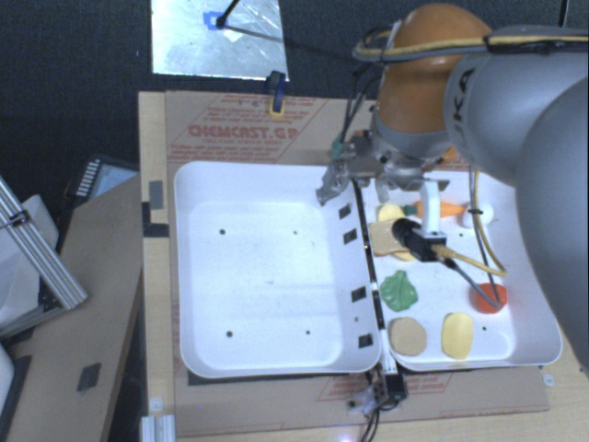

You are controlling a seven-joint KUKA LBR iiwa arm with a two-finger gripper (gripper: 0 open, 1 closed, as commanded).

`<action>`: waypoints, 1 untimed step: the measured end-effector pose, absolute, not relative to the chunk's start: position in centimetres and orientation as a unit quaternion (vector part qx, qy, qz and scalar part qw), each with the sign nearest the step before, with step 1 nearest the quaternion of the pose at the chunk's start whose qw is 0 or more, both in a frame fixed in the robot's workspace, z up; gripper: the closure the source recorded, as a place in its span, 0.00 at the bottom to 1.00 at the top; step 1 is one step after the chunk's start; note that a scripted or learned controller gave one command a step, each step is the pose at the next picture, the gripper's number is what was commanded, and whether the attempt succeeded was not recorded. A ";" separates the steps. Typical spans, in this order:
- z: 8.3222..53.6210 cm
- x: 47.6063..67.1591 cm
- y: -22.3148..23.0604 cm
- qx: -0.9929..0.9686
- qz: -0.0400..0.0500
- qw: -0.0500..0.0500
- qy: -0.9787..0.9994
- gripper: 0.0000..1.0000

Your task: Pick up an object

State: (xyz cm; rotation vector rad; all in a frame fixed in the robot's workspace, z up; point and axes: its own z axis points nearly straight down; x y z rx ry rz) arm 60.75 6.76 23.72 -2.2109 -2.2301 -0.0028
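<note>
My gripper (333, 184) hangs over the back end of the divider between the two bins, at the right edge of the left bin (267, 274). In the right bin (520, 339) lie a green leafy piece (399, 289), a round tan biscuit (409, 336), a yellow oblong piece (457, 334), a red round piece (489, 299), an orange carrot-like piece (448, 209), a pale yellow piece (390, 214) and a tan slice (383, 238). The arm covers part of the right bin's back.
Both bins rest on a cardboard sheet (239, 127). A blue and yellow clamp (275, 94) sits at the cardboard's back edge, below a shiny metal plate (216, 26). Black clips (359, 294) line the divider. A metal rail (37, 256) slants at the far left.
</note>
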 end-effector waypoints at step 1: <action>18.1 51.6 7.5 -0.707 0.004 0.004 -0.708 0.00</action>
